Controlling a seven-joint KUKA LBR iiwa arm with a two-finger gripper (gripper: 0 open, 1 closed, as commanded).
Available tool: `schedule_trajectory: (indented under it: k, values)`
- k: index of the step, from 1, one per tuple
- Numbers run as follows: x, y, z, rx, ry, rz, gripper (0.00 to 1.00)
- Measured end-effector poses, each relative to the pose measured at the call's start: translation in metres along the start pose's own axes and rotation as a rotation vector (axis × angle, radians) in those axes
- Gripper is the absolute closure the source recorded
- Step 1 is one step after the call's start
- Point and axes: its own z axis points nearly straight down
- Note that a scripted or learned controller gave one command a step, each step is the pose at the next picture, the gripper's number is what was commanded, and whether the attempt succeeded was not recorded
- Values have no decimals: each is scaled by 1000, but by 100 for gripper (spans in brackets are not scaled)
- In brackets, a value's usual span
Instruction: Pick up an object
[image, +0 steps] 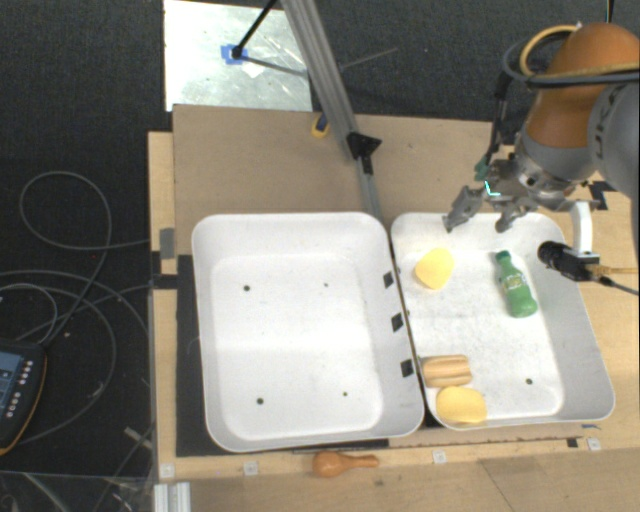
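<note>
Orange-brown, pear-shaped item (343, 462): lay on the bench outside the bins' front rim. Right bin (580, 340), smooth white: held a pale yellow rounded lump (461, 405) touching a tan hot-dog bun (446, 370); a yellow wedge (433, 269); a glossy green bottle (515, 284) lying flat. Gripper (482, 216): fingers apart, clasping nothing, above the bin's far rim.
</note>
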Motion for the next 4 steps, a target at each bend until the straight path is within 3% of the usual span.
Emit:
schedule_trajectory:
  k: [1, 3, 4]
  values:
    - [0, 1, -2, -4, -1, -1, 0]
    - [3, -10, 115, 3, 0, 5, 0]
    - [3, -10, 127, -3, -1, 5, 0]
